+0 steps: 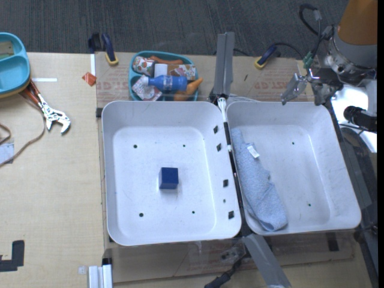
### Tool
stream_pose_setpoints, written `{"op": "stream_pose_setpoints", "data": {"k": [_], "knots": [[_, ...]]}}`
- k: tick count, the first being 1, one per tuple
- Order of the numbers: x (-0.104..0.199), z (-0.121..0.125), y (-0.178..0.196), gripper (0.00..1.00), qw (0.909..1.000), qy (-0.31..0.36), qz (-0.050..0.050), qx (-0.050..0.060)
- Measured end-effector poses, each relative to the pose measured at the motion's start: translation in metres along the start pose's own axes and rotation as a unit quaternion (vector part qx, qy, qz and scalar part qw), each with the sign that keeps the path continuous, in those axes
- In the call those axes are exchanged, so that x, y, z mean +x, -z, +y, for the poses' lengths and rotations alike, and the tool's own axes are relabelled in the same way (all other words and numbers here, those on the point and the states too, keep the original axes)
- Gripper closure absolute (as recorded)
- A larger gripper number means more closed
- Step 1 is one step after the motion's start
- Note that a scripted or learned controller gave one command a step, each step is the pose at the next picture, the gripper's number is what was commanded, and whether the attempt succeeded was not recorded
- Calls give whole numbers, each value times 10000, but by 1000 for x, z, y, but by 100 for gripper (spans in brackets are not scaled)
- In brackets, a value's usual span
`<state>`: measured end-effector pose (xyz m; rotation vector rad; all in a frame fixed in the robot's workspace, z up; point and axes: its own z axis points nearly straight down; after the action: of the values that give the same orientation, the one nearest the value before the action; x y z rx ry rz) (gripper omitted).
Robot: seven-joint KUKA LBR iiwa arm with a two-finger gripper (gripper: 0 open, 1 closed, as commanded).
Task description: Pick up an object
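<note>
While the arm sits over the right bin's far right corner, gripper fingers look spread, nothing between them. Block: small, dark blue, cube-like, flat on left bin floor near centre. Grey-blue cloth lies in right bin.

A wrench lies near the bench's left edge. A blue tray sits at the far left corner. A small tub of clutter stands along the far edge.

Lab bench — white bins, clamps, wrench — robot test rig.
</note>
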<state>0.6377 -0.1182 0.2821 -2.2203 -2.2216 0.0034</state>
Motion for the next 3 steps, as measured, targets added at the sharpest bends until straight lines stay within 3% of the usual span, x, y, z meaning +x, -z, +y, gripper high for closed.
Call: {"op": "stream_pose_setpoints", "data": {"k": [1,2,3], "knots": [[-53,-36,-123,0,9999,-132,3,4],[-70,-63,-110,0,9920,-1260,6,4],[-72,-79,-87,0,9810,-1941,1,-1]]}}
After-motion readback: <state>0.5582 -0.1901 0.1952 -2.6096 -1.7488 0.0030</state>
